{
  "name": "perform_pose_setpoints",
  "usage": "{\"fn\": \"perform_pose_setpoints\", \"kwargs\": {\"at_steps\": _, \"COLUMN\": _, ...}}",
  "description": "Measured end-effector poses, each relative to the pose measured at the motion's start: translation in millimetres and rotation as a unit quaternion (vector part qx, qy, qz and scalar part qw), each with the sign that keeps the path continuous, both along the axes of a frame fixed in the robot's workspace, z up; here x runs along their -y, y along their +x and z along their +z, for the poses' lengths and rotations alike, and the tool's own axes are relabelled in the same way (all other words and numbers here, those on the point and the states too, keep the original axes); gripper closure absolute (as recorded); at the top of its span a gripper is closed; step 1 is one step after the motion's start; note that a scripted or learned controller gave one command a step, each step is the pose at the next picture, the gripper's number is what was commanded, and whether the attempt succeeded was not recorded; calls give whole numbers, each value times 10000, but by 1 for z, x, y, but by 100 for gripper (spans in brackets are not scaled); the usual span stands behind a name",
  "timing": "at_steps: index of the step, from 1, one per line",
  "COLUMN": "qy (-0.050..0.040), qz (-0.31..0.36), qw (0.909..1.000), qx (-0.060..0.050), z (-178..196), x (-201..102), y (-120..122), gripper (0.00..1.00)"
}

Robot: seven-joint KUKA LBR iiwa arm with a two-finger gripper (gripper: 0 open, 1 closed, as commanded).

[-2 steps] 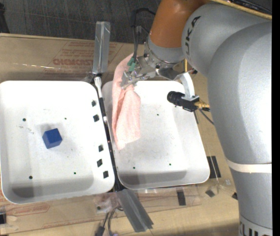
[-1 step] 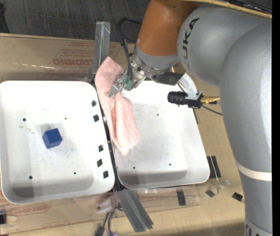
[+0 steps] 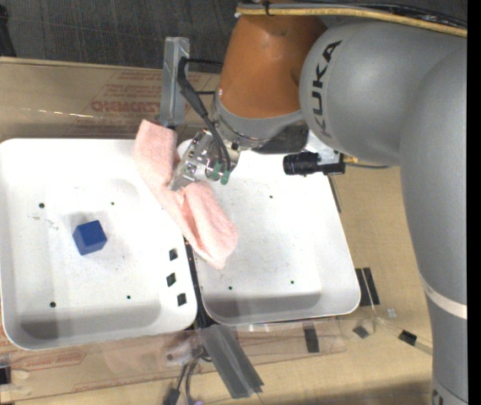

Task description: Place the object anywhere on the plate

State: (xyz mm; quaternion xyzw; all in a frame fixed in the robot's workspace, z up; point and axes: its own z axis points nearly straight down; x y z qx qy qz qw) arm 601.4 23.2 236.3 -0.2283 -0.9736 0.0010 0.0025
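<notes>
A pink cloth point(image 3: 209, 220) hangs over the seam between the two white bins, bunched at its middle. My gripper point(image 3: 188, 170) is shut on that bunched part; one end of the cloth sticks up to the left point(image 3: 154, 148) and the other droops down towards the right bin point(image 3: 291, 268). A small blue cube point(image 3: 90, 236) lies on the floor of the left bin point(image 3: 21, 192), well left of the gripper. The arm's orange band point(image 3: 262, 62) and grey body cover the right bin's far corner.
A grey upright post point(image 3: 173, 78) stands just behind the bins near the gripper. Cardboard point(image 3: 72, 91) lies under and behind the bins. Black clips point(image 3: 173, 278) sit on the left bin's right rim.
</notes>
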Motion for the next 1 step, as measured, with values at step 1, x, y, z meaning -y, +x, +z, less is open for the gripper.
{"fn": "perform_pose_setpoints", "kwargs": {"at_steps": 1, "qy": 11, "qz": 2010, "qw": 9796, "qx": -8, "z": -14, "x": -42, "y": -27, "gripper": 100}}
